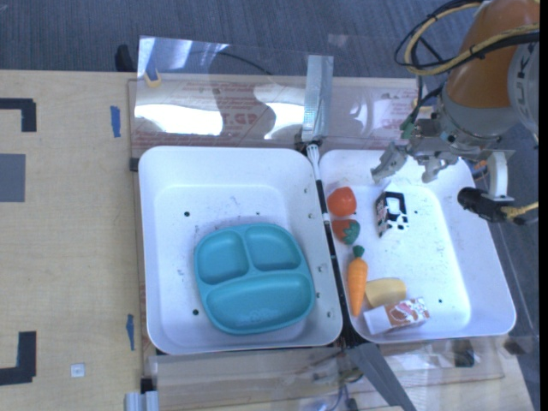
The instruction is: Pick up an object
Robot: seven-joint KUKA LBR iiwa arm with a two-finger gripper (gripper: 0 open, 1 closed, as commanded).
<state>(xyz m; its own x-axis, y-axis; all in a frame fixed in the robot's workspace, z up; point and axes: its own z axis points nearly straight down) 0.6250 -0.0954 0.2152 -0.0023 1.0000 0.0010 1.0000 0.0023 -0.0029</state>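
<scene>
The jaws (409, 159) are hanging released, gripping nothing; the black-and-white toy (391, 211) is lying just below them. Descending off-centre risks nudging it toward the tomato (342, 200) instead.

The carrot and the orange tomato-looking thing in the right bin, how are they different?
The carrot is long and tapered, lying along the bin's left wall; the tomato is round and squat. The carrot lies nearer the front of the right bin, beside a yellow block; the tomato sits farther back, closer to the gripper. The carrot's green top shows; the tomato looks plain orange-red. Both are orange toy foods near the same wall.
</scene>
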